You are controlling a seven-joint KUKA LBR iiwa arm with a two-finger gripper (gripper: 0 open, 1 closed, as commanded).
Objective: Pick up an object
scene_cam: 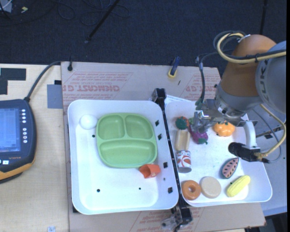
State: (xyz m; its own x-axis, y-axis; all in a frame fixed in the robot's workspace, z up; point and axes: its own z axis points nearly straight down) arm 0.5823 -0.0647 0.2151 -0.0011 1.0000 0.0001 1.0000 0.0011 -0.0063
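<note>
Camera view showed the gripper (199, 124) low over the purple toy (200, 137) near the right bin's (266, 193) far edge; finger state unclear. Closing and lifting likely came next.

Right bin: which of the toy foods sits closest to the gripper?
The purple toy, right under the gripper near the bin's top. The orange fruit is off to its right, the green piece to its left; the donut and corn lie along the bottom edge.

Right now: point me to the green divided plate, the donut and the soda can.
green divided plate (126, 140): camera view, on the floor of its large lower compartment.
donut (191, 190): camera view, on its ring, right bin.
soda can (183, 160): camera view, on its side wall, right bin.
</note>
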